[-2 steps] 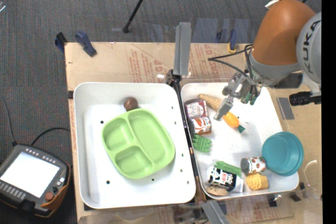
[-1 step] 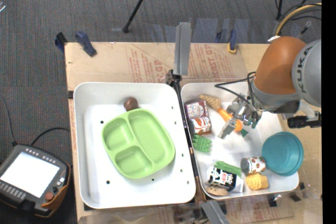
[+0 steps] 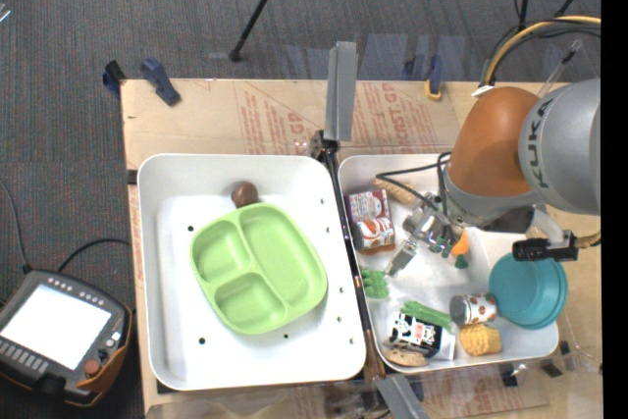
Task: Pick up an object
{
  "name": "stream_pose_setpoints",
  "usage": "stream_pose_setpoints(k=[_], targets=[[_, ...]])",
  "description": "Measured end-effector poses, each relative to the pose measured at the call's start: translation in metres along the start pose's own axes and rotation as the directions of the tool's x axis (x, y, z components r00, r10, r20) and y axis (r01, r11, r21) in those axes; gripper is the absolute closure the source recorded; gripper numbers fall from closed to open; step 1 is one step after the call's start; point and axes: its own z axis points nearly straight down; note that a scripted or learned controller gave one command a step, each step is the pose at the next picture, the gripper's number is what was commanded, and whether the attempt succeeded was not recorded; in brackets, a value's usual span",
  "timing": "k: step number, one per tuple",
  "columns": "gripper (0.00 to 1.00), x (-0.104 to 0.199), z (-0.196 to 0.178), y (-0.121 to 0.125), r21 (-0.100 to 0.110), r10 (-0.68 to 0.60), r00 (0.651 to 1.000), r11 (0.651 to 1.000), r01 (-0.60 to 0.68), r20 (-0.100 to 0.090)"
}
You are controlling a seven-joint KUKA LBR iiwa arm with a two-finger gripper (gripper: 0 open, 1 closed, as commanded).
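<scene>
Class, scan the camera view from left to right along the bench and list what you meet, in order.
Handheld control pendant → green divided plate → small milk carton → hand → small can → teal bowl.

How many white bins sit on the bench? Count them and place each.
2. The left bin holds a green divided plate and a small brown ball. The right bin holds the cluttered items, under the arm.

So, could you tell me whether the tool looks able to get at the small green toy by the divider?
Probably yes: the tool hangs just above the green toy, with nothing lying over it.
</scene>
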Motion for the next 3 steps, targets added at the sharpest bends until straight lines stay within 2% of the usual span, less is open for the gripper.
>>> stream_pose_setpoints(k=[1,2,3], targets=[[0.00,-0.058,-0.001,-0.024,0.000,-0.143,0.990,0.990,0.143,0.003],[1.00,-0.059,-0.011,-0.023,-0.001,-0.144,0.990,0.990,0.144,0.005],[1.00,0.013,0.001,-0.050,0.000,-0.361,0.933,0.933,0.361,0.000]])
